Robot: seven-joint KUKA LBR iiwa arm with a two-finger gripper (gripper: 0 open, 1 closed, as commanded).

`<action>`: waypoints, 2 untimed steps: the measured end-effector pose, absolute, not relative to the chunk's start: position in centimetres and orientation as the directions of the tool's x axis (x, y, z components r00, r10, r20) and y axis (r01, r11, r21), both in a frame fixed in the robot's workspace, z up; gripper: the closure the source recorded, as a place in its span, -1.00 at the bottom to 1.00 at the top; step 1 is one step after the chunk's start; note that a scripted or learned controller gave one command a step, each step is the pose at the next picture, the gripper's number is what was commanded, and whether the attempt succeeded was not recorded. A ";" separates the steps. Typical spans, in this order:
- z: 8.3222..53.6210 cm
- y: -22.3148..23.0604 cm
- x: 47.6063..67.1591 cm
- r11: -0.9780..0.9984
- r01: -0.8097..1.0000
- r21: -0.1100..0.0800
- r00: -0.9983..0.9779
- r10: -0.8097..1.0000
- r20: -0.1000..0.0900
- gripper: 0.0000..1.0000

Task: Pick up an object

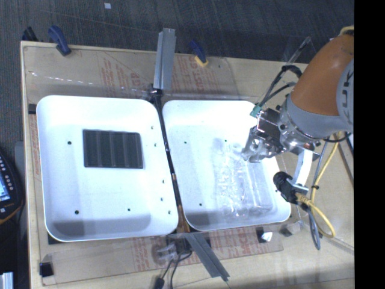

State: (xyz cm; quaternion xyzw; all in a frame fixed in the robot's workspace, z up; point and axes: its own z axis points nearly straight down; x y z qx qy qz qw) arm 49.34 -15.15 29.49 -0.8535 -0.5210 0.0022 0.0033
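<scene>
Clear plastic packet (hard to make out) lies under claw; grip unreadable.

Arm reaches in, wrist angled downward.

Clear plastic pack crowds right bin.

Pale wooden tabletop under a clear printed sheet, fixed by blue clamps along its upper edge in the frame, with dark grey carpeted floor across the top of the frame.
</scene>
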 end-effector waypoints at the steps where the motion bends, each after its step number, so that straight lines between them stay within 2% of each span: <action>1: 41.6 -17.9 55.1 -0.242 0.970 0.000 0.242 0.970 0.000 1.00; 2: 19.0 -17.1 53.0 -0.299 0.954 -0.006 0.299 0.954 -0.001 1.00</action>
